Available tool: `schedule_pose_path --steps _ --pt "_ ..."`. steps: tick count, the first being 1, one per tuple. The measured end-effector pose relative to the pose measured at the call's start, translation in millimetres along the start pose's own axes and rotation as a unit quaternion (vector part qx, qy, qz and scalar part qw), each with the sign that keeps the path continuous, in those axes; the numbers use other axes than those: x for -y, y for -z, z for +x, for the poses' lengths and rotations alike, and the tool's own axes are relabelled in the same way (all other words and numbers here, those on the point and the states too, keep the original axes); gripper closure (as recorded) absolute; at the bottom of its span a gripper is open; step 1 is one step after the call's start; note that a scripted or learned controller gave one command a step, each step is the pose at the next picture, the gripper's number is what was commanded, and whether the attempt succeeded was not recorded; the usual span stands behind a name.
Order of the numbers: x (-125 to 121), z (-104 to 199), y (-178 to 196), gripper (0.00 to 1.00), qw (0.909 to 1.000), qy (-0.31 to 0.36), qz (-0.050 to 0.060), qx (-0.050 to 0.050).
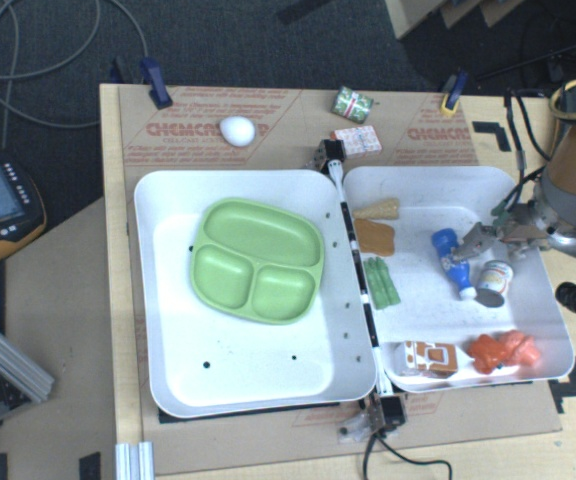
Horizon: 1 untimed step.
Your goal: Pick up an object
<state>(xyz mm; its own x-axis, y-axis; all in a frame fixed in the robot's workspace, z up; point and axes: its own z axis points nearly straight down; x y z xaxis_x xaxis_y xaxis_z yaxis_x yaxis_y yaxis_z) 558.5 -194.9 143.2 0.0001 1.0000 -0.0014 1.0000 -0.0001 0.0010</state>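
Observation:
My gripper (476,245) hangs low over the middle of the right bin (418,183), at the end of the grey arm coming in from the right. Just to its left, touching or nearly touching it, lies a blue bottle-like object (450,251). A small silver can (494,280) lies just below the gripper. Part of the blue object is hidden by the gripper. Along the bin's near edge lie a red crumpled object (500,351) and an orange-and-white box (427,358).
The right bin's left side holds a green packet (380,282), a brown piece (374,237) and a tan piece (378,209). In the left bin (168,368) sits a green divided plate (258,261). Behind the bins on the board lie a white ball (236,130), a green can (352,104) and a small card (358,141).

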Motion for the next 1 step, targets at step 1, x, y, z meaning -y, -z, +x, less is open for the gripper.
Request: schedule_pose_path --steps 1 --pt "7.4 -4.7 -38.4 0.0 1.0 0.0 0.0 0.0"
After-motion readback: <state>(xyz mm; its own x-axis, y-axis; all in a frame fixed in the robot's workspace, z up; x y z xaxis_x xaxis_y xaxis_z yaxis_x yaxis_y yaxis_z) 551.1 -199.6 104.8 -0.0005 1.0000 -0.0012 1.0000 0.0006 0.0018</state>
